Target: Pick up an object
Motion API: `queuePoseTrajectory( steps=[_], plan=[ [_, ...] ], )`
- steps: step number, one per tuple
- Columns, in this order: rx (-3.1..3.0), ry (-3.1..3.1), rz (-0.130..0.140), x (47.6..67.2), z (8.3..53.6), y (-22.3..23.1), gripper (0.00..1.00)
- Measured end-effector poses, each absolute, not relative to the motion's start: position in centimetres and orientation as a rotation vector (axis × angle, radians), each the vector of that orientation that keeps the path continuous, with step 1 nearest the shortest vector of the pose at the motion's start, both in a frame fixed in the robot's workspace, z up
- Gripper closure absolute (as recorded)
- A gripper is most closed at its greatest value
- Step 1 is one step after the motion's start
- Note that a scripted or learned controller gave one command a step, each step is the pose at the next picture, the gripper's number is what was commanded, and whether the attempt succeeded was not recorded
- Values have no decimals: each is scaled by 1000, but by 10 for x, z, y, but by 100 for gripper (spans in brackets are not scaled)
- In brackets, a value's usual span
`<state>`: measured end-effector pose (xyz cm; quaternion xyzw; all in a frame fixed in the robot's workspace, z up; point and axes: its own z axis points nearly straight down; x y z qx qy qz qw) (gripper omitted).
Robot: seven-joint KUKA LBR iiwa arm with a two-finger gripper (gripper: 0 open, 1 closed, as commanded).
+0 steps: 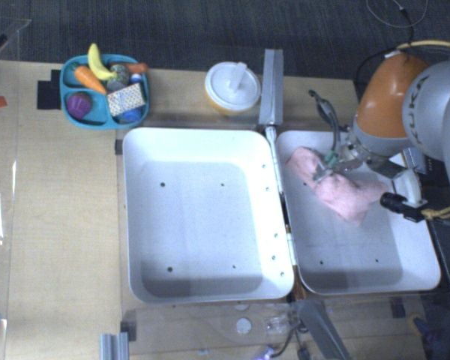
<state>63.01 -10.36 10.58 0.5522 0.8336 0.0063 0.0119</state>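
A crumpled pink cloth (337, 190) lies in the upper middle of the right white bin (375, 272). My gripper (329, 166) reaches in from the right and is down on the cloth's upper part, touching or nearly touching it. Its tip is small and dark against the pink fabric. The grey arm with its orange band (388, 103) hangs over the bin's far right corner.
The left white bin (202, 276) sits beside the right one, with a metal divider rail (271, 88) behind them. A white lidded cup (232, 87) and a blue tray of toy food (105, 90) stand at the back left. Cables run along the right.
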Motion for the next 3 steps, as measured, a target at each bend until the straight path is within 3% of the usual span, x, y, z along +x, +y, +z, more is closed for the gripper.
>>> queuePoseTrajectory(
  steps=[1, 2, 3],
  plan=[
    [1762, 2586, 10, 654, 265, -88, 100],
    [1904, 2494, 4, 662, 217, -88, 100],
    [1459, 2779, 3, 670, 185, -54, 100]
  ],
)
